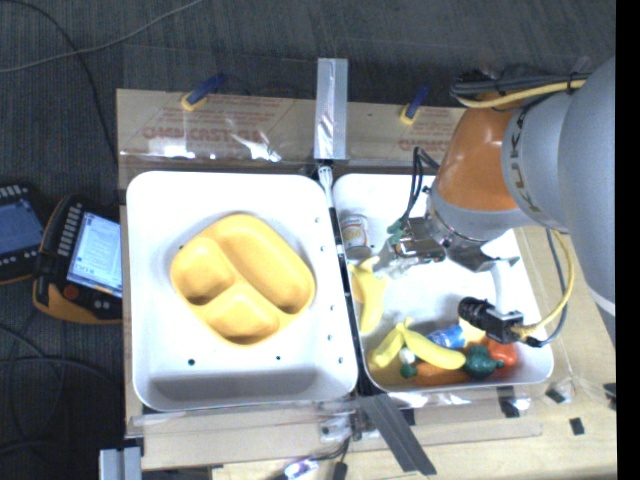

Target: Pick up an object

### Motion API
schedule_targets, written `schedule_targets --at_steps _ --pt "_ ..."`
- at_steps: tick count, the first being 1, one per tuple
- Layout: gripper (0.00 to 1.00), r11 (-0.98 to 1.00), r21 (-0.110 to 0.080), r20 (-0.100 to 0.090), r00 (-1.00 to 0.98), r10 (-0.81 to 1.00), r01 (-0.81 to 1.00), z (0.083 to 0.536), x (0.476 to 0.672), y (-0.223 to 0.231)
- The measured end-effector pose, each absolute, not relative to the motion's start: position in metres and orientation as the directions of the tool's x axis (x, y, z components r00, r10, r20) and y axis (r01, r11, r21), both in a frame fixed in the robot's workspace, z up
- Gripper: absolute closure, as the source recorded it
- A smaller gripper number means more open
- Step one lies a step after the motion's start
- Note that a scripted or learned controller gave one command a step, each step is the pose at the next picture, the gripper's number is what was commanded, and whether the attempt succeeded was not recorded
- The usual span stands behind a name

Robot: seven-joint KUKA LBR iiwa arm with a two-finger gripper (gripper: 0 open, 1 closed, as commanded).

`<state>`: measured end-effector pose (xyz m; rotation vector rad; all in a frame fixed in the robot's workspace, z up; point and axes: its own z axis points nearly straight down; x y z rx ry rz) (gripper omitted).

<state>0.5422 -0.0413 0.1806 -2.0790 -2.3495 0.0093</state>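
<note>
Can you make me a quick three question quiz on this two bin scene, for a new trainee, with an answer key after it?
1. True or false: the yellow sectioned plate lies in the left bin.
2. Which bin does the arm reach over? A. left bin. B. right bin. C. neither.
3. Fill in: the bananas lie near the ______ edge of the right bin, among other toy food.

Key
1. True.
2. B. The hand sits over the right bin, close to the divider between the two.
3. Front, meaning the edge lowest in the camera view.
</note>
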Motion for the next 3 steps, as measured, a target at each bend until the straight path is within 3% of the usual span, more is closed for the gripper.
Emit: schedule_targets --at_steps 1,2,3 --pt "0.0 0.121 -0.007 -0.002 -0.121 0.993 0.993 0.181 0.542 -0.042" --pt "0.0 0.145 -0.009 0.0 -0.145 0.989 0.989 0.181 0.488 -0.069" --pt "0.0 0.245 0.006 0.001 -0.245 0.97 0.97 0.088 0.488 -0.098"
